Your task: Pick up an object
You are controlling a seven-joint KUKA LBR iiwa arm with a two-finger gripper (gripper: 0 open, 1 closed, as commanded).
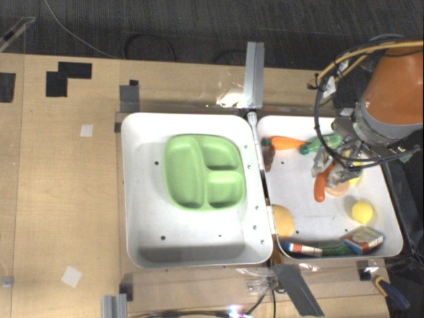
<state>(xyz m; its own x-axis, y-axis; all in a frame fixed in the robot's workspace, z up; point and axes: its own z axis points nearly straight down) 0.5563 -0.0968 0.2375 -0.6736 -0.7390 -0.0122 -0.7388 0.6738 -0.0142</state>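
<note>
The gripper (333,167) hangs over the right bin (291,197); its finger opening cannot be determined. Directly beneath, an orange-red sausage (321,185) lies with its long axis near vertical in view, glossy and slightly curved.

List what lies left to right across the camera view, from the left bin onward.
Green divided tray → toy carrot → orange sausage → yellow lemon.
</note>
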